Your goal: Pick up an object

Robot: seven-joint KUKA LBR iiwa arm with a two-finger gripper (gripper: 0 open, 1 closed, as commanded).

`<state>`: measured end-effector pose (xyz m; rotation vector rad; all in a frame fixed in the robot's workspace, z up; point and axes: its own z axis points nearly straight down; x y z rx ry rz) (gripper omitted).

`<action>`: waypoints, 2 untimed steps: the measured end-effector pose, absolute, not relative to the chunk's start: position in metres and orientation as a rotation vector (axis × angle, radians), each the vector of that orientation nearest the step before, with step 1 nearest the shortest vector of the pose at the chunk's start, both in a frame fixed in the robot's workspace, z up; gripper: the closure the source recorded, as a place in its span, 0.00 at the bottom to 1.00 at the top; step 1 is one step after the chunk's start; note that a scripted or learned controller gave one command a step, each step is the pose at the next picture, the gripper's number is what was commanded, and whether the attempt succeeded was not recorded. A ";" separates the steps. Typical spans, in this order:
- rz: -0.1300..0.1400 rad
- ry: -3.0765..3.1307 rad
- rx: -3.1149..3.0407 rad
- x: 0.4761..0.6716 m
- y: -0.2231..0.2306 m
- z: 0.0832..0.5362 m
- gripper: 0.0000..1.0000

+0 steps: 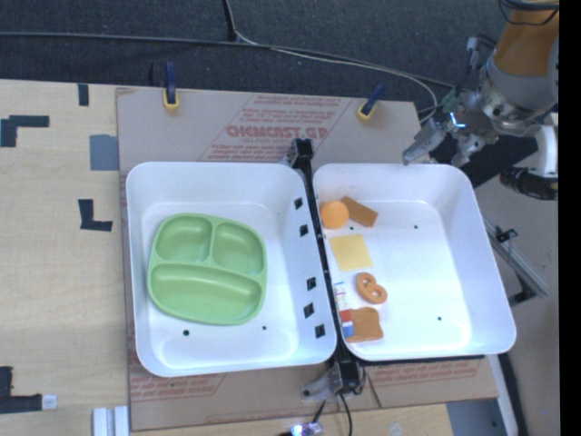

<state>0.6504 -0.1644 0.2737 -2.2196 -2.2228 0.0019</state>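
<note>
The light wooden bench [54, 271] bears a brown cardboard sheet [263, 125] printed with red lettering, held at its twelve o'clock edge by two yellow-jawed clamps [170, 96], one toward eleven and one toward one o'clock. Two shallow white bins sit side by side directly on the cardboard, the left bin [163, 352] toward nine o'clock and the right bin [472, 271] toward three, their inner rims touching along a black divider strip [313, 262]. Dark tape marks [89, 214] lie on the bare wood at nine o'clock.

A green divided plate [207, 269] is seen in the left bin [145, 189]. Small food items, among them an orange ball [334, 213] and a pretzel [369, 288], are gathered along the right bin's [454, 243] left side. The gripper [442, 143] is held at the upper right, above the bin's far corner.
</note>
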 end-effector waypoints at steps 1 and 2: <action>0.008 -2.219 -2.217 0.651 -0.168 0.210 0.00; 0.008 -2.219 -2.217 0.641 -0.172 0.152 0.00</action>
